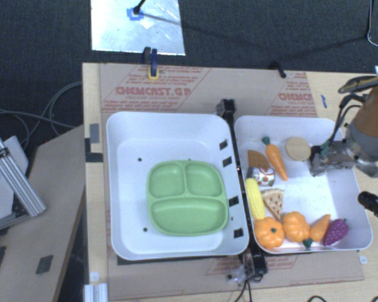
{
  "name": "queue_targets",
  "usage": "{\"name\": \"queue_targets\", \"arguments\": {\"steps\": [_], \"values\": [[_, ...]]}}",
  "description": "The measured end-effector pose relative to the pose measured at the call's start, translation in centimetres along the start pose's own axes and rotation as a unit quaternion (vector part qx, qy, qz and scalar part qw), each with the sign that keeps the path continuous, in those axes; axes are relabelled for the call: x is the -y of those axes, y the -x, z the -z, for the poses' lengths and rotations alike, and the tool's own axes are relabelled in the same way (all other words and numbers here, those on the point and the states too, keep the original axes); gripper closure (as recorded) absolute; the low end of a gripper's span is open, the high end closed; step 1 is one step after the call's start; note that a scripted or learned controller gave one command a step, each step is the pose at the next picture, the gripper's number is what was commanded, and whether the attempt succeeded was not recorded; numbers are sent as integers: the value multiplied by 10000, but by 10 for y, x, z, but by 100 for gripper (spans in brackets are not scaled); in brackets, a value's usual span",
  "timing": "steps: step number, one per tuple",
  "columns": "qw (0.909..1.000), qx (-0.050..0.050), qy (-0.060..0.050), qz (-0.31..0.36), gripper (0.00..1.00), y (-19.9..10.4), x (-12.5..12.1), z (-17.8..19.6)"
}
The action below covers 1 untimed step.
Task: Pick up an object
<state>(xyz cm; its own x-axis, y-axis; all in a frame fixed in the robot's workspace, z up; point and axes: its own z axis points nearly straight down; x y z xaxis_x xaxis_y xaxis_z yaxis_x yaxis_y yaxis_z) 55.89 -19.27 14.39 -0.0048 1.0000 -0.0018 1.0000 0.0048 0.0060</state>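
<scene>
In the right bin (349, 197): carrot (276, 160), orange, long axis running top-left to bottom-right, green top toward the far wall.
Right bin contents: corn (254, 198), two pumpkins (283, 229), grapes (335, 231), can (264, 177).
Left bin (123, 168): green divided plate (188, 197).
End effector (319, 162): above right bin; finger state cannot be determined.

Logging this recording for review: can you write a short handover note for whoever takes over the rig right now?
Gripper: over the right bin, near its upper right part, holding nothing visible.
Right bin holds the toy food: carrot, round tan disc, can, corn, two pumpkins, grapes.
Left bin holds the green divided plate.
Done: nothing picked yet.
Left: grasp and lift one object; the disc and carrot look nearest.
</scene>
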Motion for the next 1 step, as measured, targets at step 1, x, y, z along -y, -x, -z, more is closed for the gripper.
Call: {"name": "queue_targets", "arguments": {"steps": [1], "values": [[10000, 2, -1, 0, 100, 0, 3, 45]]}}
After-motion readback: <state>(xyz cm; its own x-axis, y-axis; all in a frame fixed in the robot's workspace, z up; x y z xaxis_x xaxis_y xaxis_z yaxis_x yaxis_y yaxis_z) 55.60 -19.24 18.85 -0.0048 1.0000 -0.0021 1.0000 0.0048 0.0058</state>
